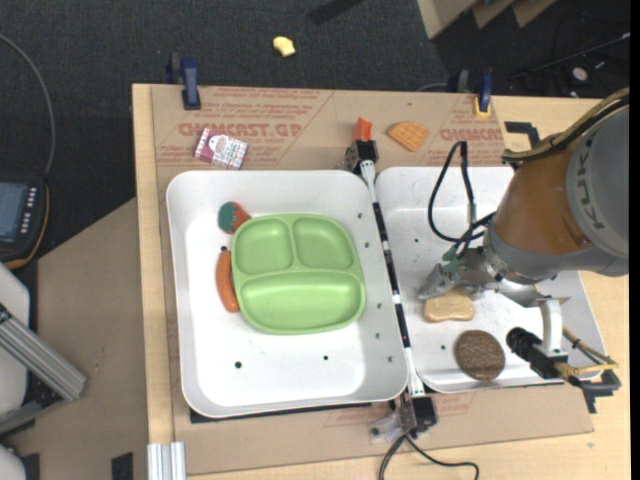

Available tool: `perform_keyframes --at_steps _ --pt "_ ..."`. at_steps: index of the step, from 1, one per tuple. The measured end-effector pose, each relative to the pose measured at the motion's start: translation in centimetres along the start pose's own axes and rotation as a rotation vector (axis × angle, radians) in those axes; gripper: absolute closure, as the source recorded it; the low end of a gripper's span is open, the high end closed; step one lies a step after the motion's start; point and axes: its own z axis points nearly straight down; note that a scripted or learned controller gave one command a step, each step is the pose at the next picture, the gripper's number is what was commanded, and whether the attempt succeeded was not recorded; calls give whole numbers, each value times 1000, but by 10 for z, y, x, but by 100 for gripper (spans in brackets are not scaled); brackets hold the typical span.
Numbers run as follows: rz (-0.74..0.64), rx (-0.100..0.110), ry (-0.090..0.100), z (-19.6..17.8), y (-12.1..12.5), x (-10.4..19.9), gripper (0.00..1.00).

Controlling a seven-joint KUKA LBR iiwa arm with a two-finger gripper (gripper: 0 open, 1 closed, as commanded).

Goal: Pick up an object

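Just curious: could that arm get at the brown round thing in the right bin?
Probably yes. The brown round thing lies in the open on the right bin's floor, nothing on it, just beyond the tan piece where the gripper hangs.

My arm (pixel 560 208) reaches in from the right, orange band uppermost, wrist bent downward, with my claw (pixel 452 278) lowered at its leftward end.
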Motion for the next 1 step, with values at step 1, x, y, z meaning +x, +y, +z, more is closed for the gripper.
perform_keyframes --at_steps 1 --pt "-11 -9 4 -96 16 66 100"
